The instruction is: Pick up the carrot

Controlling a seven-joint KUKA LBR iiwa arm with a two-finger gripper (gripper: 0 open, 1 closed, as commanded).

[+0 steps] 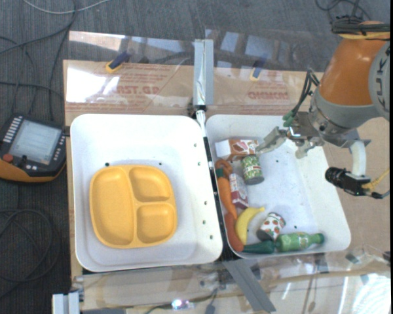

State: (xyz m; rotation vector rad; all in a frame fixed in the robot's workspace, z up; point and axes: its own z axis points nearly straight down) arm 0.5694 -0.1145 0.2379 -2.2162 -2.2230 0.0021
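Green bottle (300, 241) lies along the right bin's (327, 201) six o'clock edge. At the bin's nine o'clock wall lies the carrot (228, 209), beside the banana (247, 221). Up at one o'clock, the gripper (289, 142) hovers with fingers spread, pinching nothing.

The right bin's (327, 201) floor lies bare from centre toward three o'clock. Along its nine-o'clock wall the carrot (228, 205) is hemmed in: a packet (238, 190) and green can (252, 169) just beside it, banana (246, 222) touching its lower end (tight quarters).
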